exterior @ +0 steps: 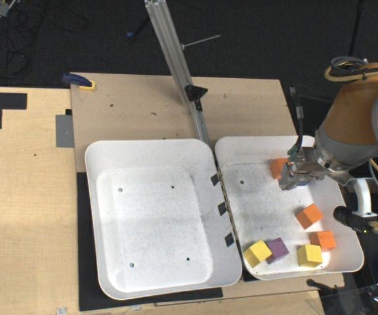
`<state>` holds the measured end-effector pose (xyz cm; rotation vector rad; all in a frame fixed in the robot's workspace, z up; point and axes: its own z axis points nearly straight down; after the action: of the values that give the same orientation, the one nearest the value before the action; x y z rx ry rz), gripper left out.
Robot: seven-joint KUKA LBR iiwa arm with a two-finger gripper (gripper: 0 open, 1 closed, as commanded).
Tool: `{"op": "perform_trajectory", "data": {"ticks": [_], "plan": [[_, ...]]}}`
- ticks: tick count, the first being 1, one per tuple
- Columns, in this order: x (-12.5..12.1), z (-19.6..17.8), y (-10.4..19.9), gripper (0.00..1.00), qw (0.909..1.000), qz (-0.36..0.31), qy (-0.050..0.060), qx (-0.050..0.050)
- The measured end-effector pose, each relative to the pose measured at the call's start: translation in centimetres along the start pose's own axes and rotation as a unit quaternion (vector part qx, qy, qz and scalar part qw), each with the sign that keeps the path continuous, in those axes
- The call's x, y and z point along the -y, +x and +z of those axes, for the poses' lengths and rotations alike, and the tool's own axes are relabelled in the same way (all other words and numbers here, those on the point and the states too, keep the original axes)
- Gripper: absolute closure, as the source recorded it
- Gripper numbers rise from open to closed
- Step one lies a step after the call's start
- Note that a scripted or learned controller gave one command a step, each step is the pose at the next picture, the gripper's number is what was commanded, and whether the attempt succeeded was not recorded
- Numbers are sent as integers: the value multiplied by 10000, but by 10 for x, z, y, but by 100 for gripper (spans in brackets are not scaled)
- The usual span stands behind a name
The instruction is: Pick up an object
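My gripper [293,178] hangs low over the back right of the right bin [254,209], beside an orange block [278,168] that touches or sits just left of it. A bit of blue shows under the gripper at its right. Further forward in the same bin lie another orange block [308,215], a third orange block [325,240], two yellow blocks [258,252] [309,255] and a purple block [277,247].
The left bin [153,215] stands beside the right one, with black clips along the shared edge. A slanted aluminium rail [176,58] rises behind the bins. The arm's orange band [350,113] fills the right side.
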<state>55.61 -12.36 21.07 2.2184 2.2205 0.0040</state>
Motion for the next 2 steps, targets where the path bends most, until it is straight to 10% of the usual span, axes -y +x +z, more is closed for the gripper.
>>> {"op": "perform_trajectory", "data": {"ticks": [2], "plan": [[-16, 7, 52, 100, 10000, -14, 29, -10]]}}
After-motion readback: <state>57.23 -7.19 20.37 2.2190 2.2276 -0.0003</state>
